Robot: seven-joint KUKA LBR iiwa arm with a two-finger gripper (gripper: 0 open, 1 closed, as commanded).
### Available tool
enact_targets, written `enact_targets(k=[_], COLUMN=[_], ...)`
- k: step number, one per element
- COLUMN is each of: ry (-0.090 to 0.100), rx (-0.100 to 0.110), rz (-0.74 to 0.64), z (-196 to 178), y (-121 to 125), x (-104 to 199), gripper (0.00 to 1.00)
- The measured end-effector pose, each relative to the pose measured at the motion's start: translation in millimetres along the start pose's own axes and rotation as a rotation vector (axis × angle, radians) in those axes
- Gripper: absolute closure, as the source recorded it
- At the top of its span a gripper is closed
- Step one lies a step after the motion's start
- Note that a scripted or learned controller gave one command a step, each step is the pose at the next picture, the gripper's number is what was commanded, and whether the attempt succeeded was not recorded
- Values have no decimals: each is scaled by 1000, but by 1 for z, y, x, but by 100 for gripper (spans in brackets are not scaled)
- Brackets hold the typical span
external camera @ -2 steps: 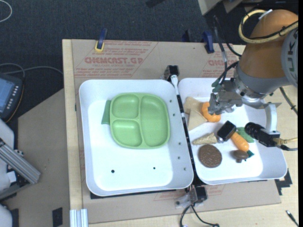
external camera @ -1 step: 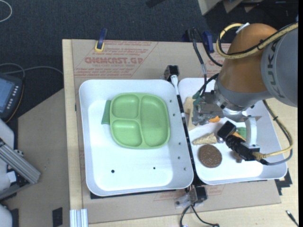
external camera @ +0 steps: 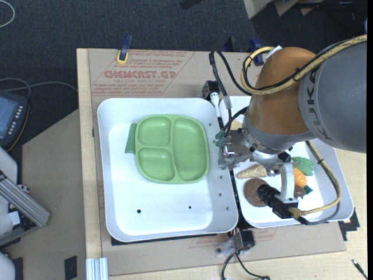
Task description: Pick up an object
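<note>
The grey arm with its orange band [external camera: 282, 101] hangs over the right bin [external camera: 335, 206]. Its gripper [external camera: 227, 151] sits low at that bin's left edge, close to the divider between the bins. Just right of it and below lie a beige wedge [external camera: 252, 171] and a brown round disc [external camera: 253, 191]. An orange and green toy carrot [external camera: 301, 175] lies further right, with a small teal piece [external camera: 307, 189] beside it. The arm hides much of the right bin.
In the left bin [external camera: 116, 174] a green divided plate [external camera: 172, 148] lies toward the back. A cardboard sheet [external camera: 145, 72] lies behind the bins. Cables run along the divider at the back.
</note>
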State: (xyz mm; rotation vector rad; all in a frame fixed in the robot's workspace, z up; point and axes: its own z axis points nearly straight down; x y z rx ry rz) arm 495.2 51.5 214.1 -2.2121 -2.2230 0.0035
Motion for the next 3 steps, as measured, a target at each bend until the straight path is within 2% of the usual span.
enact_targets(k=[1, 2, 3], ry=[-1, -2, -2], rx=[-2, -5, -8], rz=[3, 4, 4], z=[-9, -2, -19], y=[-12, -1, 0], x=[8, 10, 13], gripper=[100, 100, 100])
